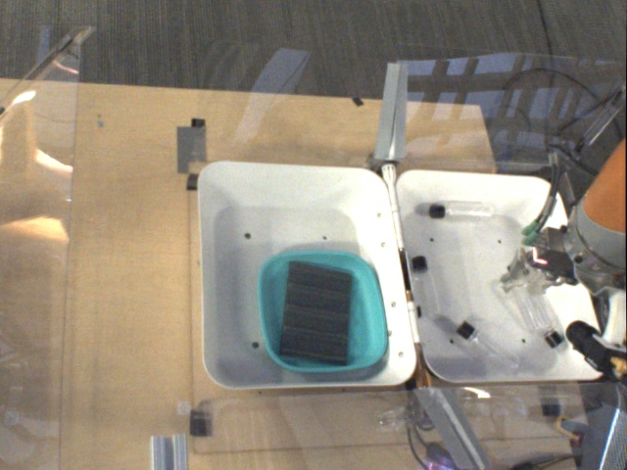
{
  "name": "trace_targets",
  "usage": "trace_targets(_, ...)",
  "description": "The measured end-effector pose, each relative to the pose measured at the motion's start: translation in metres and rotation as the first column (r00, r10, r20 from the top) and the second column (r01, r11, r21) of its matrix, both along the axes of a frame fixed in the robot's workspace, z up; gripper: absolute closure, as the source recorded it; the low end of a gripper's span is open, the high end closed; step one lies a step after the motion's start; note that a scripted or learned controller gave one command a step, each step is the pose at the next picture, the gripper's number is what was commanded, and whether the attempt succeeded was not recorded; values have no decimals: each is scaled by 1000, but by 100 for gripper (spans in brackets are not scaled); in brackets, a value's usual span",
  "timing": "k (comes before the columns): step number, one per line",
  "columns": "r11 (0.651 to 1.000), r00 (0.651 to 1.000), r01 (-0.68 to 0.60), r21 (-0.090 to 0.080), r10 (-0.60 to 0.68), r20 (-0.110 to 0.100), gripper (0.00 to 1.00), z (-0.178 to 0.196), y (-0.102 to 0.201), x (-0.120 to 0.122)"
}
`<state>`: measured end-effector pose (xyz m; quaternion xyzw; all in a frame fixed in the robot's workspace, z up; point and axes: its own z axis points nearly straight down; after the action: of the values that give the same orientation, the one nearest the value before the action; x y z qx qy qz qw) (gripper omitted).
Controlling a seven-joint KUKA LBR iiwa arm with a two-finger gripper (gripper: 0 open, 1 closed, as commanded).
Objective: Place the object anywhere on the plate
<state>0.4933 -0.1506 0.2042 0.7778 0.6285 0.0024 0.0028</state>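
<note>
A teal plate point(272, 284) sits in the front part of the left bin point(223, 262). A dark grey ridged block point(316, 311) lies flat on the plate, well inside its rim. My gripper point(525, 274) hangs over the right side of the right bin point(490, 360), far from the plate. Nothing can be seen held in it. The arm's orange band point(607, 199) shows at the right edge.
The right bin holds a clear tube with a black cap point(458, 210) at the back and another clear tube point(534, 311) below the gripper. Small black pieces point(418, 262) point(465, 331) point(554, 339) are scattered there. A metal post point(392, 116) stands behind the bins' shared wall.
</note>
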Motion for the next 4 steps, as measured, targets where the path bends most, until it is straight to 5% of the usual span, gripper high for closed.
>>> trace_targets(1, 998, 998, -62, 1, 62, -2, 100, -92, 63, -5)
trace_targets(2, 998, 998, -58, 2, 58, -1, 100, -19, 141, -4)
trace_targets(4, 953, 953, -304, 0, 304, 0, 100, 0, 247, 50)
